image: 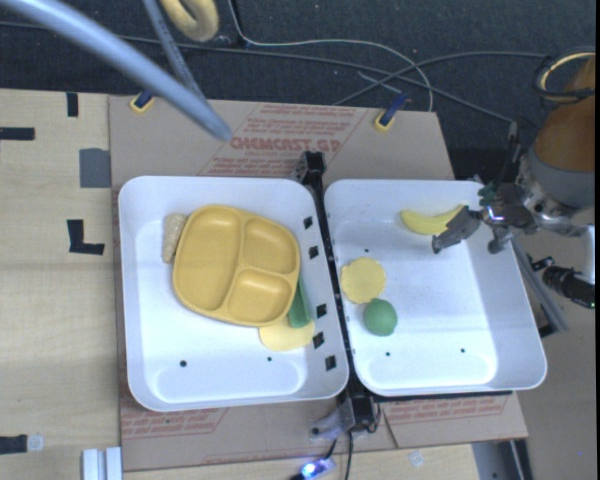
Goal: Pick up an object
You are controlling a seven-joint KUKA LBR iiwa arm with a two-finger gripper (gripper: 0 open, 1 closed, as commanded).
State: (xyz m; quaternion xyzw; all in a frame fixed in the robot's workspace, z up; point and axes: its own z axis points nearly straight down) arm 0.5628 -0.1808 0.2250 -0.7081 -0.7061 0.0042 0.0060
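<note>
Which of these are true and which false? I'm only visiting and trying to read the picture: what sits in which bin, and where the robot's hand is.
1. The yellow divided tray lies in the left bin. True.
2. The green ball lies in the left bin. False: it lies in the right bin, just below the round yellow piece.
3. The hand is over the right bin, near its upper right corner. True.
4. The hand is lifting the tray. False: the tray lies flat in the left bin, far from the hand.
5. The yellow banana-shaped piece lies near the top of the right bin, beside the hand. True.
</note>
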